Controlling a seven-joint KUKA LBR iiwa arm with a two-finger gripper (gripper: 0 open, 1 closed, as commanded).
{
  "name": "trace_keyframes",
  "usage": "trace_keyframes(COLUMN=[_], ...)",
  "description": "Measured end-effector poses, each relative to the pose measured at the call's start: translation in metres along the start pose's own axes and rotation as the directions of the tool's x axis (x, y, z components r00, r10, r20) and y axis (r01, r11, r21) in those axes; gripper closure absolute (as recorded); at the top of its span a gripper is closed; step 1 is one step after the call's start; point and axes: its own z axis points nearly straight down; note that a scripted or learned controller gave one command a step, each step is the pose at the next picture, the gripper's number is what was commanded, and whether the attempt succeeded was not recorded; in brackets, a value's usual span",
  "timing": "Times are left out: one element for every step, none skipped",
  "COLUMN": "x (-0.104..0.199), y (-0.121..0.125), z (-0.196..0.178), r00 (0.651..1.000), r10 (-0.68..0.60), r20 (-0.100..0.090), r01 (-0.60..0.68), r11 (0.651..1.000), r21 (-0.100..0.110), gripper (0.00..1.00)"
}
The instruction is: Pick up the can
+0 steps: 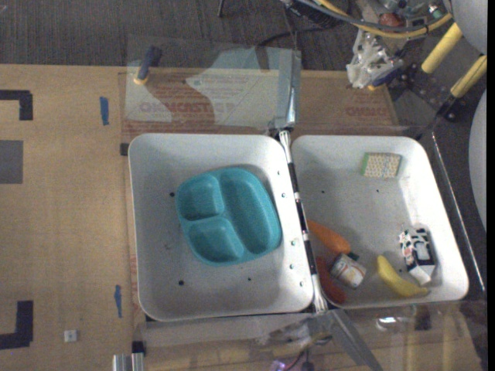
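Note:
The can (348,270) is small, with a pale and orange label. It lies near the front left of the right bin (445,207), between an orange carrot (329,236) and a yellow banana (401,278). My gripper (373,62) hangs high beyond the right bin's far edge, well apart from the can, with nothing seen in it. Cables and the arm's wrist crowd the space above it.
The left bin (155,207) holds a teal divided plate (228,215). In the right bin also lie a checkered green-white pad (381,165) at the back, a black-and-white toy (418,252) at the front right, and a red item (332,286) by the front left wall.

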Motion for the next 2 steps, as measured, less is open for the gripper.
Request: trace_keyframes(x=[0.0121, 0.0048], y=[-0.0561, -0.0622], z=[0.0003, 0.0003], r00=[0.999, 0.999], r10=[0.047, -0.035], r20=[0.000, 0.001], r01=[-0.047, 0.035], r11=[0.999, 0.999], r21=[0.000, 0.000], gripper=[1.00, 1.00])
